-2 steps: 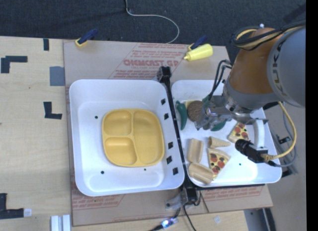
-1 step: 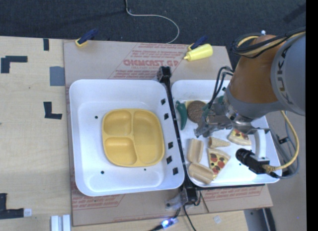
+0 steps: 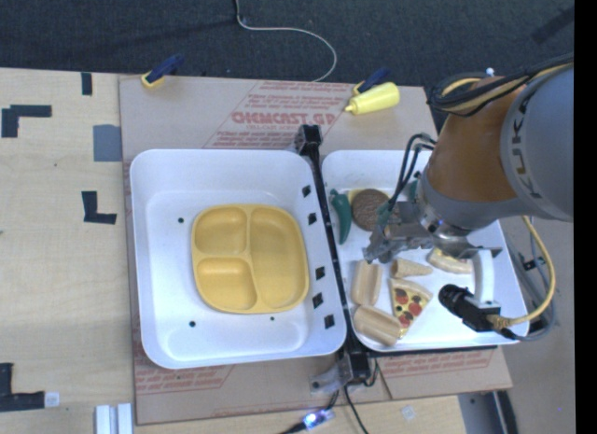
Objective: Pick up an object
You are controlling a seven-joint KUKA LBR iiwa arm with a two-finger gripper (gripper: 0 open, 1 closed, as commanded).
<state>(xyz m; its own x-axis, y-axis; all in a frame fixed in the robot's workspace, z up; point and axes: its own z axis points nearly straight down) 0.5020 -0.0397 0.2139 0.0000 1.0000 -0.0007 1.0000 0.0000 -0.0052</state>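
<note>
Tool (image 3: pixel 384 241) over the tan bread-like piece (image 3: pixel 367 283) beside a pizza slice (image 3: pixel 409 303), its grip unreadable.

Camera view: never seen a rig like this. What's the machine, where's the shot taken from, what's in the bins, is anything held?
The one picture comes from a fixed camera above the bench, looking down at a slant. The machine is a grey robot arm with an orange band, reaching in from the right. At its tip is the gripper, low over the right white bin.

That bin holds toy food: a pizza slice, a brown round disc, a green curved piece and tan bread-like pieces. The left white bin holds a yellow divided plastic plate.

Whether the gripper holds anything cannot be told from here.
</note>
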